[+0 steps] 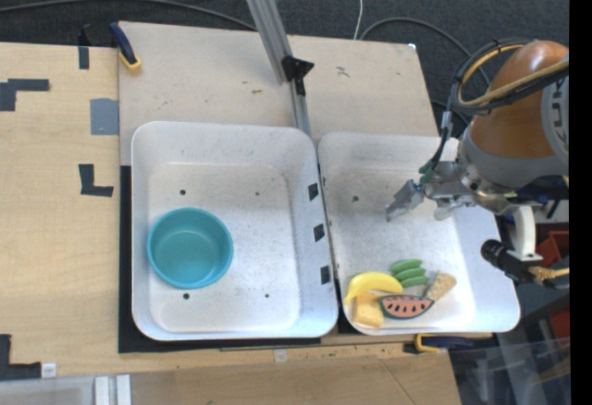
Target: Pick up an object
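So the gripper [418, 200] is sitting over the right bin [365, 163], hanging off the grey arm [518, 116] with the orange band that comes in from the right; honestly can't tell whether it's spread or pinched together, the picture's too soft there, and nothing visible is caught in it; the bin floor right under and to the left of the tips is bare white with a few dark specks; all the pickable stuff is bunched in the near corner of that same bin, well below the tips and a bit to their right: a yellow banana [373, 285], a watermelon slice [407, 307] touching it, a green pea pod [408, 270] just behind, and a small tan piece [441, 285] at the right end of the pile; far off to the left of the tips, in the left bin [222, 153], there's a teal bowl [190, 248] sitting upright near the front-left corner.
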{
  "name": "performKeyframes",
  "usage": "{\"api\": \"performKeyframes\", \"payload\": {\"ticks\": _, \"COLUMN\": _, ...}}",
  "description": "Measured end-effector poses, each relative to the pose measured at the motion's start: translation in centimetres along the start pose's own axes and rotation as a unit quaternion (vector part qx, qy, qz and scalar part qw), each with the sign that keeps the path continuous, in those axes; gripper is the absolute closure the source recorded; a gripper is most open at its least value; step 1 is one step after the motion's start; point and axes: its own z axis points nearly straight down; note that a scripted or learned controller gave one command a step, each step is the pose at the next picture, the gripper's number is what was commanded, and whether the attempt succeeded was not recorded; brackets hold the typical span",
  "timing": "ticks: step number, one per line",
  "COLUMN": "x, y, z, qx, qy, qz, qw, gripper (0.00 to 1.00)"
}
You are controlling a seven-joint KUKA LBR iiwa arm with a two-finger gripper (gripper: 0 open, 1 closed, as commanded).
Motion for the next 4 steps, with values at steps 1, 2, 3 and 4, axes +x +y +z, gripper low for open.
{"api": "performKeyframes", "payload": {"ticks": 1, "x": 0.0, "y": 0.0, "z": 0.0, "qx": 0.0, "qy": 0.0, "qz": 0.0, "qw": 1.0, "gripper": 0.0}}
{"api": "performKeyframes", "payload": {"ticks": 2, "x": 0.1, "y": 0.0, "z": 6.4, "qx": 0.003, "qy": 0.0, "qz": 0.001, "qw": 1.0, "gripper": 0.0}}
{"api": "performKeyframes", "payload": {"ticks": 3, "x": 0.1, "y": 0.1, "z": 11.5, "qx": -0.001, "qy": -0.001, "qz": 0.0, "qw": 1.0, "gripper": 0.0}}
{"api": "performKeyframes", "payload": {"ticks": 4, "x": 0.2, "y": 0.0, "z": 10.5, "qx": 0.0, "qy": 0.0, "qz": 0.0, "qw": 1.0, "gripper": 1.0}}
